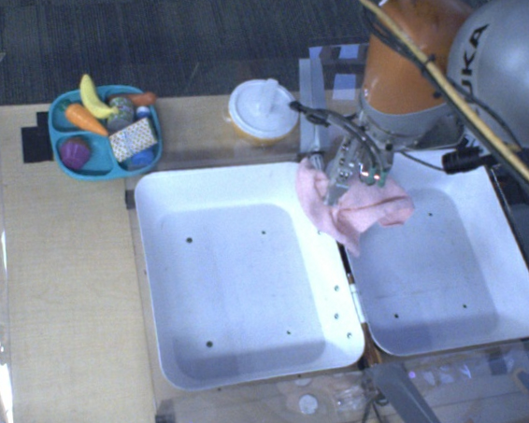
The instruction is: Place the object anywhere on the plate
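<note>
Tool (356,170) sits over the top edge btwn the two bins, pinching a pink cloth (353,204) that hangs from it, draped across the divide from left bin (243,274) into right bin (449,271). Blue plate (106,133) w/ toy food is well apart, on tabletop (58,303) upper left.

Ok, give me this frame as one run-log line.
tool: over divide between bins | pink crumpled cloth: draped below tool, straddling both white bins | blue sectioned plate: far left, holds toy food | placement: not done
</note>
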Robot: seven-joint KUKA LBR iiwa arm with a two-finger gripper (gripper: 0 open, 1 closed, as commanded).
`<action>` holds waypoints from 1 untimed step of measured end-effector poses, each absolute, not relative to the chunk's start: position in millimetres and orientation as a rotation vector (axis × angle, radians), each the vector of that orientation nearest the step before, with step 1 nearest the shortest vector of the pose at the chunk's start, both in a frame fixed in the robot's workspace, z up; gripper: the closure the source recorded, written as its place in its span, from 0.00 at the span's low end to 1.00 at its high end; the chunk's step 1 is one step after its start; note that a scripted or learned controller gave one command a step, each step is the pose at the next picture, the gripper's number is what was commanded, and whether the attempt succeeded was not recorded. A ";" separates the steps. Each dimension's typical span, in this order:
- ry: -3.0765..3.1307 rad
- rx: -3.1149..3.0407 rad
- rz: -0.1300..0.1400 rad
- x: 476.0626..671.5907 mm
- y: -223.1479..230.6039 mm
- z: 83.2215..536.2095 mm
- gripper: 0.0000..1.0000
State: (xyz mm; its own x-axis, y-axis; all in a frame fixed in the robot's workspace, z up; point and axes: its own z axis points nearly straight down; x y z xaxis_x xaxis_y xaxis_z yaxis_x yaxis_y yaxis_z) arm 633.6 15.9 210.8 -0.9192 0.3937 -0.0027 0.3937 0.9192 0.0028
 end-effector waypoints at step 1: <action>3.137 0.005 0.004 610.8 72.4 218.2 1.00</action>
State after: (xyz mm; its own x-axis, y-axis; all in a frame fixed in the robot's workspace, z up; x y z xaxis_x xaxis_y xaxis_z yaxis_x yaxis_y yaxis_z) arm 610.8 72.4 218.2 -1.0000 0.0031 -0.0047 0.0031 1.0000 0.0028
